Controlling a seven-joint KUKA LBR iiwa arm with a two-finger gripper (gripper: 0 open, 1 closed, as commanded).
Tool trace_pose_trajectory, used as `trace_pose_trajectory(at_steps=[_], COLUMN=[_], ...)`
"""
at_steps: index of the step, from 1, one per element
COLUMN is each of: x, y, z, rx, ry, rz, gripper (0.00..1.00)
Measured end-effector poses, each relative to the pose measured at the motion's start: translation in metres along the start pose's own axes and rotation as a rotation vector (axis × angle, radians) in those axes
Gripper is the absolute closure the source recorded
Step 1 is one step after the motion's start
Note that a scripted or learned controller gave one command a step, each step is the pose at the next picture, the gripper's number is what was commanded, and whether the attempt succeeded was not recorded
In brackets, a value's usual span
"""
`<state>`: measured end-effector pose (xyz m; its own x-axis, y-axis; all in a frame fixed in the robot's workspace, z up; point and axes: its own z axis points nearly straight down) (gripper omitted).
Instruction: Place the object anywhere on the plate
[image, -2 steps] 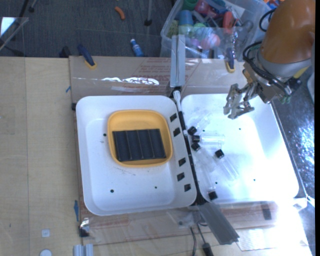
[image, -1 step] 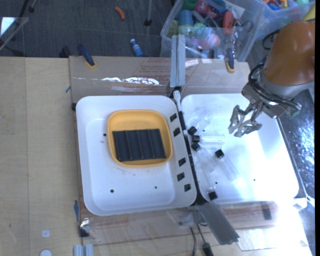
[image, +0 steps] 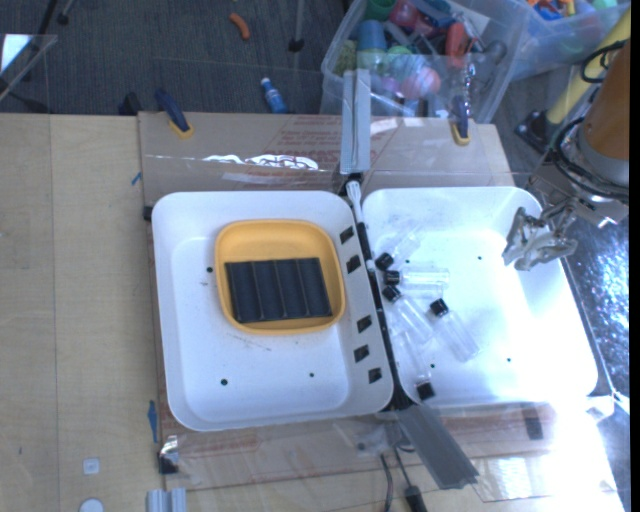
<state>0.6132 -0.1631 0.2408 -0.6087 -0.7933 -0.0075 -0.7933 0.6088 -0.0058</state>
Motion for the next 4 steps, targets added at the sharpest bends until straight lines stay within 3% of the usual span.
trace_pose_trajectory(at_steps=[1,2,3,4], x=[0.022,0.05,0.083,0.085], y=[0.004,0.036,0.027,0.03], z=[0.036,0.061,0.013,-0.002], rx=[-0.008,-0.01,-0.005,-0.008], ry=[0.002,0.001,-0.001,-0.002], rz=[-0.36,-0.704,-0.987,-1.276], gripper=[1.0,1.0,1.0,1.0])
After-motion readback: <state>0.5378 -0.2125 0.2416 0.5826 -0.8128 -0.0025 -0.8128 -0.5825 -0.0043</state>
